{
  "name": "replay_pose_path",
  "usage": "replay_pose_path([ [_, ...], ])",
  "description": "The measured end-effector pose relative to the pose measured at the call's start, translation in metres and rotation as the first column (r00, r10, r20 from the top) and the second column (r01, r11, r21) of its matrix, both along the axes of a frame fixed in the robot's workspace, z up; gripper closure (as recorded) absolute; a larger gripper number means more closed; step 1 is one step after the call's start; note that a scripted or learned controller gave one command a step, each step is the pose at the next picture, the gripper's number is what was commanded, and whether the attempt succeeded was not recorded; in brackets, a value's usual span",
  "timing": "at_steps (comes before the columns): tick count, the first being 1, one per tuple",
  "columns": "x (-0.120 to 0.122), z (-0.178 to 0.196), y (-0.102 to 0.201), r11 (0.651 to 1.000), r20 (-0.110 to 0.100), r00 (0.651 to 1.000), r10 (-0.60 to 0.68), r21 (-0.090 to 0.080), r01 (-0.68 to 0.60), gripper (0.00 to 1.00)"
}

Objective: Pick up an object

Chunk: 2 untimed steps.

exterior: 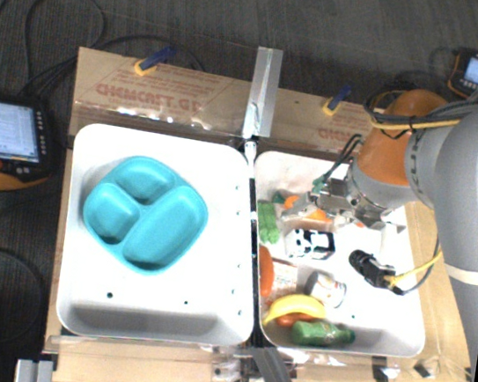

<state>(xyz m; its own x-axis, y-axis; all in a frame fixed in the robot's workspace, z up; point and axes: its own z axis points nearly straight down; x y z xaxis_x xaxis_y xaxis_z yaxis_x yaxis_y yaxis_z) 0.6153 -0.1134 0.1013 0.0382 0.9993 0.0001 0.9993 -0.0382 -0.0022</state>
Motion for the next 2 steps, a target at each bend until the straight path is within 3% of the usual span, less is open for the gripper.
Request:
replay_pose_path([
  [1, 0.0477, -0.014, 0.0064, 0.999, -0.018, 0.999, 0.033, 0.0, -0.033, 0.0],
  [2, 0.0458, -0.0065, 0.0067, 0.999, -0.027, 0.999, 0.034, -0.001, -0.034, 1.0],
])
